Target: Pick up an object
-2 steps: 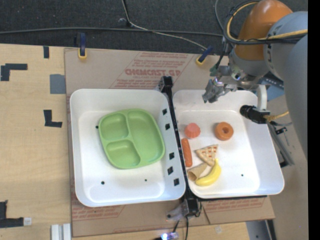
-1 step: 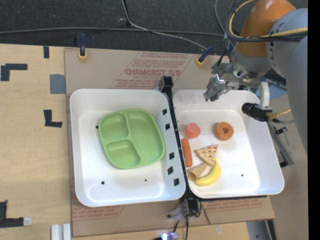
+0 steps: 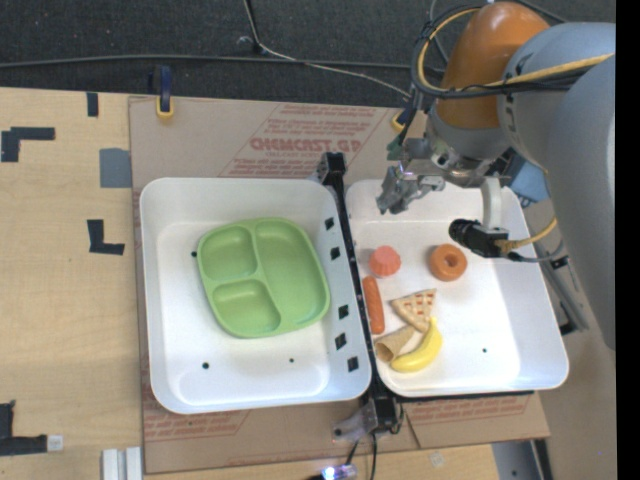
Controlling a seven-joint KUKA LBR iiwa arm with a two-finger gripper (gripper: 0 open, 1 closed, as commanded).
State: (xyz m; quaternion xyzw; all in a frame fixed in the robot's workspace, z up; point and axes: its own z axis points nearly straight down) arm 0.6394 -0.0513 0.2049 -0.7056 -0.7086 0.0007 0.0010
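My gripper (image 3: 398, 196) hangs over the far left corner of the right bin (image 3: 520, 358), with nothing visible between its fingers. Below it in that bin lie a small red-orange round piece (image 3: 386, 261), a brown doughnut (image 3: 448, 262), a long orange sausage-like piece (image 3: 373, 304), a tan waffle wedge (image 3: 415, 307) and a yellow banana (image 3: 420, 351) with a tan piece (image 3: 393, 344) beside it. The red round piece sits a little nearer the camera than the gripper.
A green divided plate (image 3: 262, 275) lies in the left bin (image 3: 170, 368). A black divider (image 3: 340, 268) with clips runs between the bins. The grey arm and its orange band (image 3: 490, 58) loom over the right bin's far side, with cables at its right.
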